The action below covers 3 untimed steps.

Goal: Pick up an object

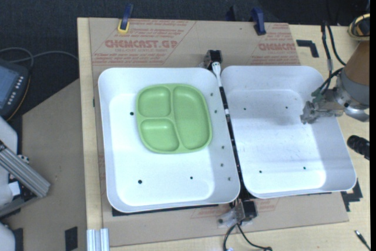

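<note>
Fingers: whether they are spread or pressed together cannot be told; the gripper is a small grey cluster at the arm's tip, and nothing shows between its tips.
Gripper position: over the right side of the right bin, near that bin's right wall and about midway between its far and near edges.
Arm: the grey arm comes in from the right edge, its wrist angled down and leftward toward the bin floor, which suits a reach from the side rather than from straight above.
Task's thing: a light green divided plate with three compartments lies flat in the left bin, in its far half, well apart from the gripper.
Right bin contents: bare white floor with a few dark specks around the gripper.
Bins: the two sit side by side, touching along the middle, clipped together at the far and near ends, so neither should slide when pushed.
Table: brown board held by a yellow clamp and a blue clamp at the far edge.
Judgement: the pick has not begun; the gripper would need to cross the shared wall to reach the plate.
Risk: the plate is wide, shallow and smooth, so a rim pinch seems the likely grip, and it could slip.
</note>
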{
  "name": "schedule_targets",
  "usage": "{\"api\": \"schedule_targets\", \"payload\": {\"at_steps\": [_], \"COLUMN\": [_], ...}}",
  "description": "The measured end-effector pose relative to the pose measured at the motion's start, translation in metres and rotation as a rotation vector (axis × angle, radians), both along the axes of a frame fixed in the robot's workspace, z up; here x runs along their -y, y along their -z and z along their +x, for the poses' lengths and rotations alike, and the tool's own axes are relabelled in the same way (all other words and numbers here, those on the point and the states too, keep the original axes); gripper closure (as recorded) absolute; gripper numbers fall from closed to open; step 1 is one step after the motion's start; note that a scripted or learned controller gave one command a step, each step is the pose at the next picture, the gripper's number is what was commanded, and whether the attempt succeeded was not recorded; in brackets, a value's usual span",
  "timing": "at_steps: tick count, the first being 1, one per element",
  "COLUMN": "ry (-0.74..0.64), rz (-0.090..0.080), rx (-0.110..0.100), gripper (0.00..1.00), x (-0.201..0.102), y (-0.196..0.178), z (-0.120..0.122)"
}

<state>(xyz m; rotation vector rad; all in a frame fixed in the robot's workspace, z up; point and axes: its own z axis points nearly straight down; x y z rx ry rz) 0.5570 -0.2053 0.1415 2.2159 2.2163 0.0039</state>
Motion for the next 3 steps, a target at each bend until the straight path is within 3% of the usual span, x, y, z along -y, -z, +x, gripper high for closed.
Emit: {"api": "schedule_targets", "payload": {"at_steps": [1,2,3], "ry": [-0.002,-0.001,-0.004], "rz": [0.000,0.001,0.007], "rx": [0.002,-0.001,-0.010], "gripper": [1.00,1.00,1.00], "x": [-0.007,-0.007,-0.060], "y": [-0.059,-0.086,-0.085], "z": [0.008,0.009,-0.014]}}
